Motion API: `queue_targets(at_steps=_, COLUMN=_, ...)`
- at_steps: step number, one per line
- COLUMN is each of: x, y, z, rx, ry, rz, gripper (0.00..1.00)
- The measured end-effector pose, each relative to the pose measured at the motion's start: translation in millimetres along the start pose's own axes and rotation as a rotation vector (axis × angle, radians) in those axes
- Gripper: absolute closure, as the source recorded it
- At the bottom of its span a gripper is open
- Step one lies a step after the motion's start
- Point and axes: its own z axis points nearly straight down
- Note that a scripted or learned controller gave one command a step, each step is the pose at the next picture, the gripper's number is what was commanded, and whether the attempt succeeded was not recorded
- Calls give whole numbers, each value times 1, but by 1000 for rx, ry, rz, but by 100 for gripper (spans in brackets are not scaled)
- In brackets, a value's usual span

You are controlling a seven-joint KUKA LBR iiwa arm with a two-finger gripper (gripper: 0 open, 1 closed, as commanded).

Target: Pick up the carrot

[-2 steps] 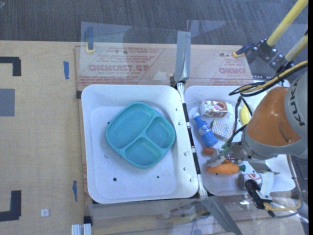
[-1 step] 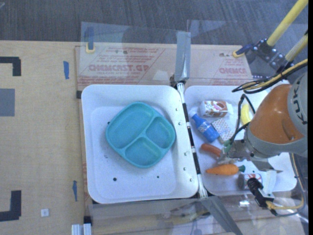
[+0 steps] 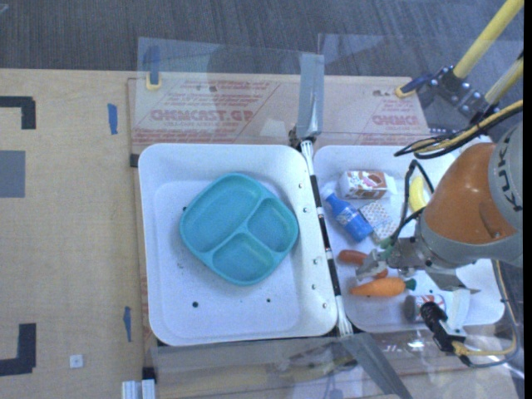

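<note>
While my fingers [image 3: 384, 264] hang low in the right bin [image 3: 490, 310], I cannot tell whether they are apart or together. Just beneath them lies the carrot [image 3: 378, 288], orange, lengthwise toward the frame's lower right. A small red piece [image 3: 351, 257] sits close on its upper left; a blue bottle [image 3: 347, 217] and a printed packet [image 3: 364, 184] lie farther up. A teal divided plate [image 3: 239, 228] fills the left bin [image 3: 166, 306].
</note>
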Motion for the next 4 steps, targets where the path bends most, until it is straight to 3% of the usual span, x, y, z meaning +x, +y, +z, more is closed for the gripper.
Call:
queue_targets(at_steps=1, x=-2, y=0, z=-9, rx=-1, ry=-1, rz=6, gripper=100)
queue_targets(at_steps=2, x=-2, y=0, z=-9, rx=-1, ry=-1, rz=6, gripper=0)
queue_targets(at_steps=3, x=3, y=-2, z=10, rx=9, ry=3, rz=169, gripper=0)
queue_targets(at_steps=4, x=0, y=-1, z=0, rx=3, ry=2, rz=176, gripper=100)
